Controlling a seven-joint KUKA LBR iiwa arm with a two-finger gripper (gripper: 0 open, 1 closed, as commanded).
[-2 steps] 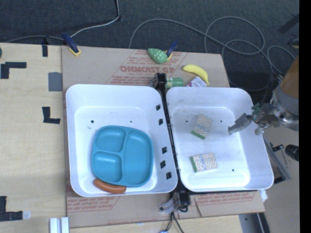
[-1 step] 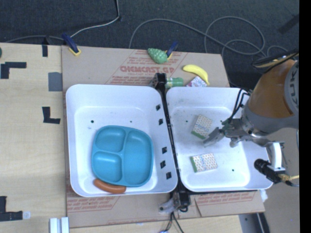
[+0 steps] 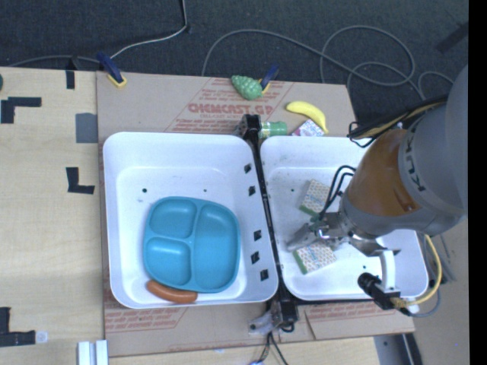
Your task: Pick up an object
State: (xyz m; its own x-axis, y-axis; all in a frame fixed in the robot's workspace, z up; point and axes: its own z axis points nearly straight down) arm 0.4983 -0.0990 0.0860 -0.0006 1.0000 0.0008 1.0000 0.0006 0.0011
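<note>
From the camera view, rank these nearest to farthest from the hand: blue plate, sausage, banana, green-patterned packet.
From the hand:
1. Green-patterned packet, right bin, just below it.
2. Blue plate, left bin.
3. Banana and sausage look too close to call.

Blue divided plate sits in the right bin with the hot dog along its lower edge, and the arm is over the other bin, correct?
Not quite. The camera view shows the blue divided plate in the left bin, hot dog along its lower edge; the arm is over the right bin.

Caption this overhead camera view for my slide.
KUKA gripper reaching into the right bin beside a small packet.
</note>
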